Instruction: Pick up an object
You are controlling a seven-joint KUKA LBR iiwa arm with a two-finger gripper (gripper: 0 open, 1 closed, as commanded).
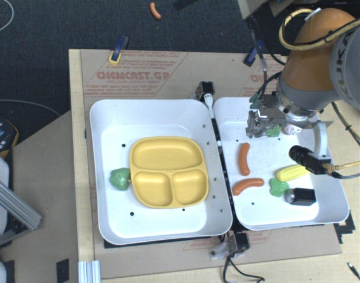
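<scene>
Bright, even overhead light; white bins (103, 158) nearly glare out, shadows are soft, and detail is slightly blurred.

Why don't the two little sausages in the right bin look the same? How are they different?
The upper sausage lies up and down in the picture; the lower sausage lies almost sideways. The upper sausage looks nearly straight, while the lower sausage curves a bit. The lower sausage sits close to the green piece; the upper sausage lies apart from it. Both are orange-red, about the same size, and lie flat in the right bin.

The grey arm (313, 58) reaches in from the right; its gripper (261, 124) points straight down.
</scene>
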